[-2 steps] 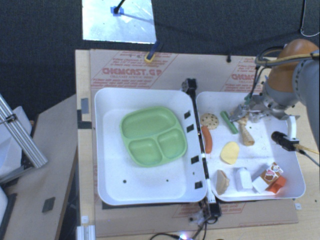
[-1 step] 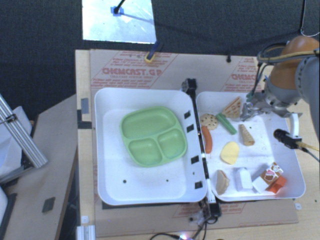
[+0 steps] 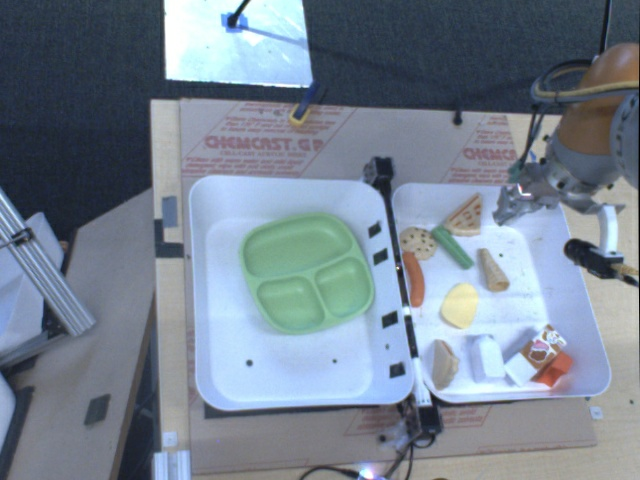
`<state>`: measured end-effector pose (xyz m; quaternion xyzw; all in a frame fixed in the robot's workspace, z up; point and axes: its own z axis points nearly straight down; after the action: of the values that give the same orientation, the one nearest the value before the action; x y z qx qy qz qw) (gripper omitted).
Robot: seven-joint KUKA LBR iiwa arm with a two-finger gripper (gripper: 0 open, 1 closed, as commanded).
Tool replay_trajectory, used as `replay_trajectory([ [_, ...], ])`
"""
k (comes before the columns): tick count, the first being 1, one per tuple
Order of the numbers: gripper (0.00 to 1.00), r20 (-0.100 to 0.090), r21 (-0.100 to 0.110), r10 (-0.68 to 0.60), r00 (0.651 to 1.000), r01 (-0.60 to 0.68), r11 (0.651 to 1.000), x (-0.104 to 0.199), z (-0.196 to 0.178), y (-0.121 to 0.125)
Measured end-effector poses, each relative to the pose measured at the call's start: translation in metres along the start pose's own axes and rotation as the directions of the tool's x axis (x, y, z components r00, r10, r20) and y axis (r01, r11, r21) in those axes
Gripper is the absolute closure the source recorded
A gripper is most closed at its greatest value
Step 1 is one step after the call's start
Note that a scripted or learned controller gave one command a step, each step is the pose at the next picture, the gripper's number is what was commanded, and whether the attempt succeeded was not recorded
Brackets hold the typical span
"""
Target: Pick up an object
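Observation:
My gripper (image 3: pixel 507 206) hangs over the far part of the right bin (image 3: pixel 575 298), just right of a tan sandwich wedge (image 3: pixel 465 214). Nothing shows between its fingers. Below it lie a chocolate-chip cookie (image 3: pixel 416 241), a green stick (image 3: pixel 452 248), a tan cone (image 3: pixel 492 269), an orange-red carrot (image 3: pixel 414 279) and a yellow piece (image 3: pixel 460 306). Near the bin's front sit a tan bread piece (image 3: pixel 444 362), a white block (image 3: pixel 487 357) and a small carton with an orange end (image 3: pixel 541 354).
The left bin (image 3: pixel 215 358) holds a green divided tray (image 3: pixel 306 272). A black-clipped divider (image 3: pixel 392 268) runs between the two bins. A reflective square sheet (image 3: pixel 238 28) lies beyond the bench. A metal rail (image 3: pixel 40 278) stands at the left.

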<state>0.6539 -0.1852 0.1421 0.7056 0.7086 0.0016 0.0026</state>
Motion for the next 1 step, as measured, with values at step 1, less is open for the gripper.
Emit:
replay_trajectory([
  [1,1.00,0.000,-0.001,-0.002,1.000,0.002,1.000,0.0024,-0.0446,0.0017],
])
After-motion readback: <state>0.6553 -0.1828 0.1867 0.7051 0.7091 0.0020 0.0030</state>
